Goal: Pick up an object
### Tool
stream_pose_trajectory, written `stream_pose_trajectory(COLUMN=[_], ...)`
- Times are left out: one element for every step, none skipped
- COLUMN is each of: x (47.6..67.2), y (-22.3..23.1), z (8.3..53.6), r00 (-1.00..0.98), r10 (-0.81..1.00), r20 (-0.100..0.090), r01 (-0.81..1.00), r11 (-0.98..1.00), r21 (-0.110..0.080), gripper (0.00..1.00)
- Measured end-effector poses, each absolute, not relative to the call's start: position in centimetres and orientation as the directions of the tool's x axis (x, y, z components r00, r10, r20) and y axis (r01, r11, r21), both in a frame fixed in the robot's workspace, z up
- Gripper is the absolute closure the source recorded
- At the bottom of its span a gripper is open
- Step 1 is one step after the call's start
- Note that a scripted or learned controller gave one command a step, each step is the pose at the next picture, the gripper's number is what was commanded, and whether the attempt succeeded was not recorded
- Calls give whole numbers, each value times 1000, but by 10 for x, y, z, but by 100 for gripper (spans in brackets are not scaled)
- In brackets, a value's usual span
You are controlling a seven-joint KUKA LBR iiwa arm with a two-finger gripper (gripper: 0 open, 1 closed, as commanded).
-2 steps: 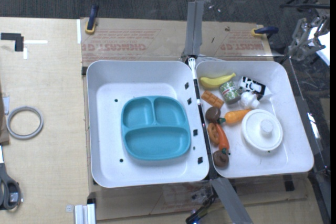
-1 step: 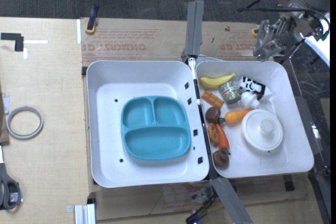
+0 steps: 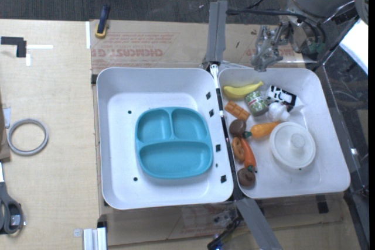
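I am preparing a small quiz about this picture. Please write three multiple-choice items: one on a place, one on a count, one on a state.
1. Where does the turquoise plastic divided plate lie?
A. in the left white bin
B. in the right white bin
C. on the wooden bench

2. How many compartments does that plate have?
A. two
B. three
C. five

3. Where is the metal two-finger gripper?
A. touching the yellow toy banana
B. above the far rim of the right white bin, holding nothing
C. inside the left bin

Key: 1 A, the plate sits in the left white bin. 2 B, two small sections above one wide one. 3 B, it hangs by the rim of the right white bin, apart from the yellow toy banana.
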State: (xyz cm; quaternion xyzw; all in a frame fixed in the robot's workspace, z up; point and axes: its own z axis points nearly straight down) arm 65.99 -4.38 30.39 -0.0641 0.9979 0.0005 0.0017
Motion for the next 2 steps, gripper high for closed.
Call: stream_pose_trajectory(x=[650,659], y=[-83,-143], z=[358,337], r00=[-950,-868], r10=[-313,-497], r20=[-5,-5], r01=[-313,-497], r11=[950,868], r21=[-2,-2], gripper=[100,100])
